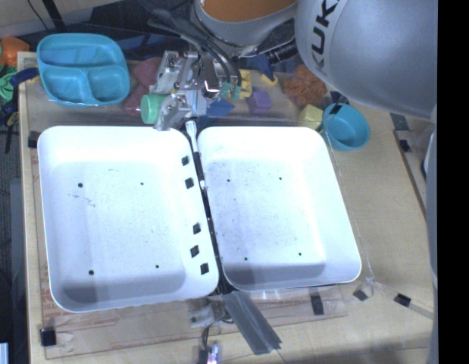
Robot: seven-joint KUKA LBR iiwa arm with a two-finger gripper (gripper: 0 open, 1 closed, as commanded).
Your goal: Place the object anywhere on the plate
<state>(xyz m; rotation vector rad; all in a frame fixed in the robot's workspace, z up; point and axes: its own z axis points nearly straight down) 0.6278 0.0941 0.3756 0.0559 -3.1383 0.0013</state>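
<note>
The blue divided plate (82, 70) lies on the bench behind the left bin, at the back left. My gripper (173, 106) hangs over the back rim where the two bins meet, right of the plate. A small green cylinder-shaped object (151, 108) sits right against the gripper's left side, just above the left bin's back edge. The metal gripper body hides where the two meet, so a hold on it does not show. The grey arm with its orange band fills the top right.
Two shallow white bins, left (52, 203) and right (336, 203), lie side by side. A blue cup (346, 126) stands behind the right bin. Several small toys (253, 89) lie along the back. Green items (1, 74) sit at the far left edge.
</note>
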